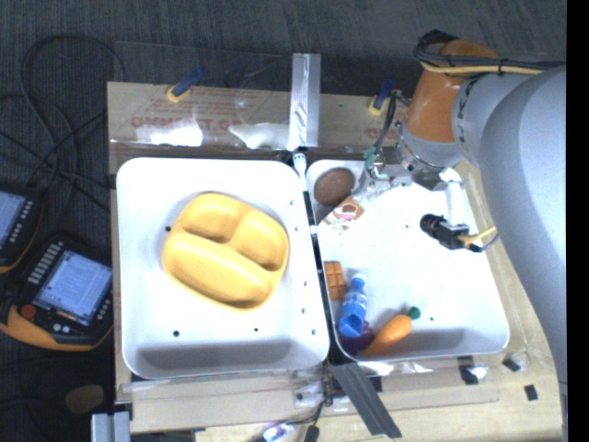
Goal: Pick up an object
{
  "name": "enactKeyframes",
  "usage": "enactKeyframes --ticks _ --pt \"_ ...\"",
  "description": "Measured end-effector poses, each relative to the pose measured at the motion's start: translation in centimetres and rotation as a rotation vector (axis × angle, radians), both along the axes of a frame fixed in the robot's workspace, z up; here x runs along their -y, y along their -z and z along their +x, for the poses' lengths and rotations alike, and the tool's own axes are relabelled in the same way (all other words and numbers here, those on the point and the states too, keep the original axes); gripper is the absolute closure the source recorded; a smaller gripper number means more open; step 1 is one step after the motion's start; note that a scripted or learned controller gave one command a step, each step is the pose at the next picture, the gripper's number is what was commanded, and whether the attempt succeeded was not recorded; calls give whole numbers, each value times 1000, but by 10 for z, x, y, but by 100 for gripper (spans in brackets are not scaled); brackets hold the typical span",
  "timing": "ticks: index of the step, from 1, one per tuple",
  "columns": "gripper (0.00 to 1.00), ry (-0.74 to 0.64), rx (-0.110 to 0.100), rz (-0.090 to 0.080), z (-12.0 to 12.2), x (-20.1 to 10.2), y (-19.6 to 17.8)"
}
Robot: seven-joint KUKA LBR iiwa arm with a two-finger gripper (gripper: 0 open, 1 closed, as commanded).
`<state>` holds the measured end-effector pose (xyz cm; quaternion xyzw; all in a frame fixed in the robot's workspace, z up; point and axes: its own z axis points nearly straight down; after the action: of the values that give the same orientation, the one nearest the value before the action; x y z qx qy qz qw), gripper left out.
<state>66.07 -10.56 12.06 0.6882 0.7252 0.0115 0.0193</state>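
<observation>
My gripper [379,169] hangs over the far edge of the right bin [479,330], just right of a brown round object [333,184] in the bin's far left corner. A small brown and white packet [346,213] lies in front of that object. Along the right bin's left wall rest an orange waffle-like piece [334,280] and a blue bottle [352,309]. A toy carrot [391,331] lies near the front wall. A large yellow bread-shaped object [226,247] sits in the middle of the left bin [147,339].
The grey arm with its orange band [440,99] comes in from the upper right, above the right bin's far right corner. A metal post [305,99] stands behind the divider between the bins. Handheld controllers [55,284] lie on the floor at left.
</observation>
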Motion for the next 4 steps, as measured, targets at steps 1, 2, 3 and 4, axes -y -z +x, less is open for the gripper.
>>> enactKeyframes --ticks 1,2,3,4 --pt "100 111 -45 10 7 0 -29" --pt "0 111 -45 8 7 0 -29" --pt "0 -225 -41 2 9 -12 32" --pt "100 -226 -36 -1 11 -12 21"
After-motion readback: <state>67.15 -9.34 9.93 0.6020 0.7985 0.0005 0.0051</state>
